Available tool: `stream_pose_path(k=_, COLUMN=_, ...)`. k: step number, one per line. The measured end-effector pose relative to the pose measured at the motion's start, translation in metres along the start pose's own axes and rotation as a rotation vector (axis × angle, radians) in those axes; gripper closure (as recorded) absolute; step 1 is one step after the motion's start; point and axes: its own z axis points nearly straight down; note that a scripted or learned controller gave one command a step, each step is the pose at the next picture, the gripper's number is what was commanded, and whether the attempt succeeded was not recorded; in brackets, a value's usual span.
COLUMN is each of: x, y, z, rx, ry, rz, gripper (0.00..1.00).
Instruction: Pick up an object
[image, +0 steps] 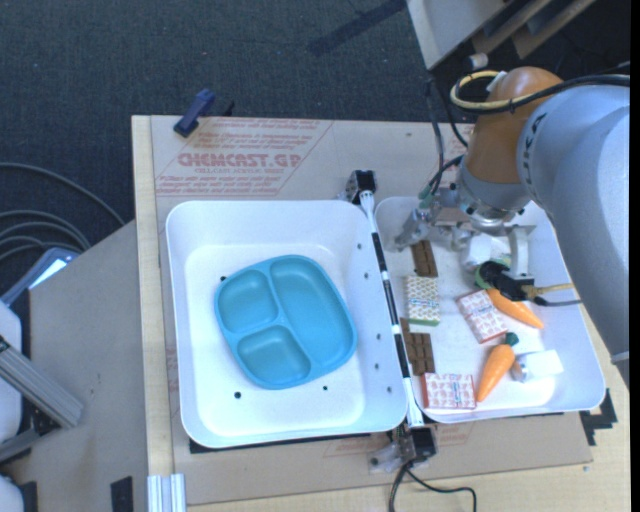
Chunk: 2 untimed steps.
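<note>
The right bin (575, 392) holds several small items. A brown bar (424, 258) lies near its left wall, with a patterned packet (422, 298) and a second brown bar (418, 351) below it. A red-and-white packet (450, 390) sits at the front. A pink packet (483, 316), two toy carrots (516, 309) (494, 371) and a white block (545, 362) lie to the right. My gripper (468, 230) hangs over the bin's far end, just above the upper brown bar and the upper carrot's dark top. I see nothing held in it.
The left bin (200, 400) holds a blue divided plate (285, 320). A black clamp strip (385, 290) runs between the bins. My grey arm with its orange band (505, 120) covers the right bin's far right corner. A blue clip (193, 112) lies on the board behind.
</note>
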Motion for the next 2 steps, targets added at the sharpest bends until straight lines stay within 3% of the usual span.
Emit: stream_pose_path(k=2, x=-0.0015, y=0.0028, z=0.0, rx=-0.002, ry=-0.001, rz=0.0, gripper=0.0)
